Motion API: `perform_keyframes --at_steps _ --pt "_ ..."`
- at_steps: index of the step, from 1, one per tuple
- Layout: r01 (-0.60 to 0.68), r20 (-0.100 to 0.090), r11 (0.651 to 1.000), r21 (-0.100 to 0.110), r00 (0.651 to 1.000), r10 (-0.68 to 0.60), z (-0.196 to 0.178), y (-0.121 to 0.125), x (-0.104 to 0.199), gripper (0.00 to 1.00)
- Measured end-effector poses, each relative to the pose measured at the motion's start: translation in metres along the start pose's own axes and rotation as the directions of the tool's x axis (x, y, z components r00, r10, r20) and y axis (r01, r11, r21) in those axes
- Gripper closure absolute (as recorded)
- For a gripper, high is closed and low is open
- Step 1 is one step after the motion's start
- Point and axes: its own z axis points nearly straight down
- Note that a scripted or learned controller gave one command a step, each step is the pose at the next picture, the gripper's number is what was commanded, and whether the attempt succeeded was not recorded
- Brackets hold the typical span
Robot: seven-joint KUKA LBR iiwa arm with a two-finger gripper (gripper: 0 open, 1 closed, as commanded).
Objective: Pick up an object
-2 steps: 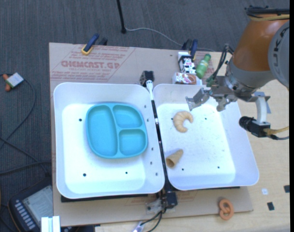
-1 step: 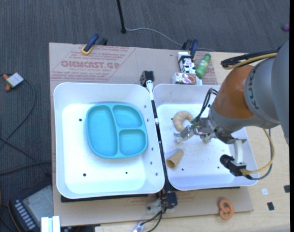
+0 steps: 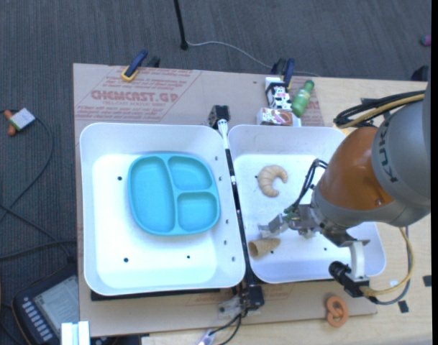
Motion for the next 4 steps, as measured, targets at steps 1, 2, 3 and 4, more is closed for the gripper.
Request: perform_keyframes --at_steps 1,2,3,4 --pt "-0.002 0.002 1.0 -0.002 1.0 0.002 -0.01 0.001 -0.001 1.0" --pt "0.004 -0.004 1.0 0.009 1.0 -0.004 -0.097 0.062 0.102 1.0" --pt "0.002 -0.003 1.0 0.013 1.0 -0.002 -0.097 -0.003 0.099 1.0" --pt "0.002 -0.003 1.0 0.011 1.0 -0.002 -0.096 0.013 0.088 1.0"
